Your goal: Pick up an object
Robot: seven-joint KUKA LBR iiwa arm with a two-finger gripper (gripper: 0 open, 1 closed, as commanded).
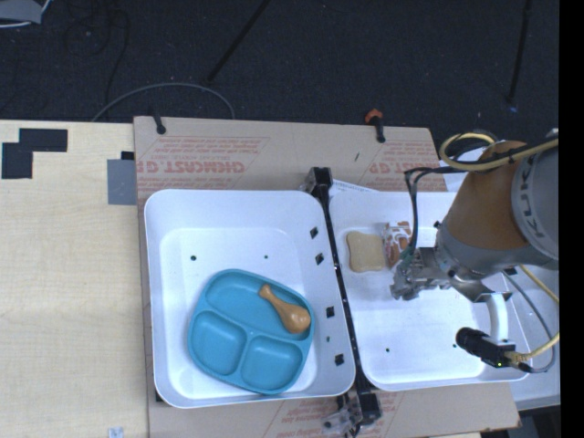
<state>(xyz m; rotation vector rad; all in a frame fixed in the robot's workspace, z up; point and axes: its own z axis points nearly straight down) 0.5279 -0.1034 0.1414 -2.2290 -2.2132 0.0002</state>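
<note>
The desk (64,290) is pale wood, with a sheet of printed brown cardboard (274,153) laid over it and two shallow white bins set side by side on the cardboard. Two black patches and a grey square mark the wood at about ten o'clock. Beyond the desk's far edge the floor (301,44) is dark carpet with thin cables trailing across it.

The left bin (233,213) holds a blue divided tray (233,349) lying toward six o'clock, and a tan toy drumstick (285,309) rests in the tray's upper compartment, its thick end pointing to four o'clock.

In the right bin (411,359), a beige slice of toy bread (365,252) lies flat near the dividing wall, at about ten o'clock of that bin. Just beside it, toward three o'clock, sits a small packet with red and white print (398,237), partly hidden by the arm.

The arm comes in from three o'clock, its orange band (484,210) over the bin's far right. The claw (408,284) hangs low over the bin floor, near the bread's right edge at about four o'clock from it. I cannot tell whether it is spread or closed; the metal parts blur together.
</note>
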